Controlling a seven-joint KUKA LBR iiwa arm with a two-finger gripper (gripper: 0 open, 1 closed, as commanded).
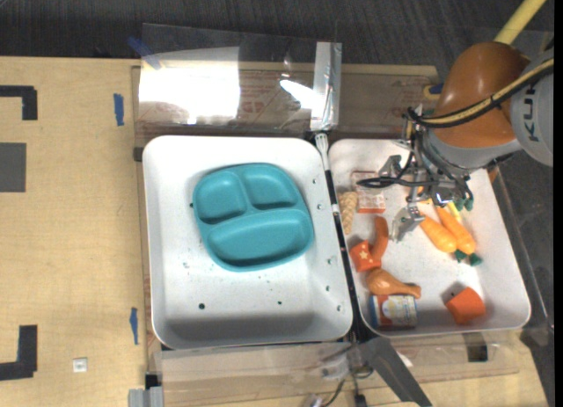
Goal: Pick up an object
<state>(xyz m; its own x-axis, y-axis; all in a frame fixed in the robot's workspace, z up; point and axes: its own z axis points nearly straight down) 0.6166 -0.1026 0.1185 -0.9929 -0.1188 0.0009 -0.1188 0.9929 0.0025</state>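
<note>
Orange toy carrots (449, 229) crowd our gripper (407, 221), whose finger state we cannot tell, so we risk nudging neighbours and closing on nothing.

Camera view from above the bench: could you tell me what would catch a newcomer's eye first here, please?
The teal divided tray stands out most, lying alone in the middle of the left white bin. Next comes the arm's orange band at the upper right, above the right bin. Below it, a clutter of small toy foods fills that bin, notably two orange carrots and an orange block near the front right corner.
</note>
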